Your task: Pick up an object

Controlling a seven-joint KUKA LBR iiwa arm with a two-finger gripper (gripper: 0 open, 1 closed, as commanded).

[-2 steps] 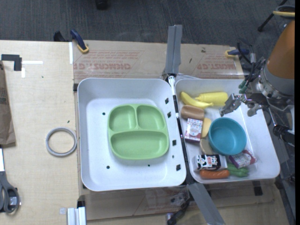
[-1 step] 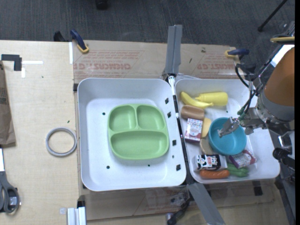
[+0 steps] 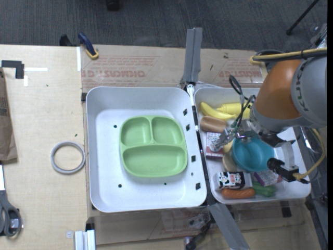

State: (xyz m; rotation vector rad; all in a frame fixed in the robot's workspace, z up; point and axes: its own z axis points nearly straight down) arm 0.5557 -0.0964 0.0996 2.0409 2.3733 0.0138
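The right bin (image 3: 304, 190), at the right of the frame, holds a crowd of small objects. At its top lies a yellow banana (image 3: 221, 109), with a brown sausage-shaped piece (image 3: 212, 124) just below it. A pink-and-white packet (image 3: 213, 142) lies beneath those, near the bin's left wall. Lower down sit a small black-and-white carton (image 3: 231, 179), an orange carrot (image 3: 238, 193) along the bottom edge, and a green piece (image 3: 266, 190) just right of the carrot.

In the middle of this bin the gripper (image 3: 229, 139) is down among the objects, with the teal wrist housing (image 3: 252, 154) just below and right of it. The metal fingertips sit close over the packet; the view is too cluttered there to say whether they are parted or closed, or whether anything is between them.

The arm (image 3: 291, 95), orange band and grey link, comes in from the right edge of the frame.

The left bin (image 3: 99, 155), in the centre of the frame, holds a green divided plate (image 3: 153, 147). On the bench to the left lies a grey ring (image 3: 67, 157).
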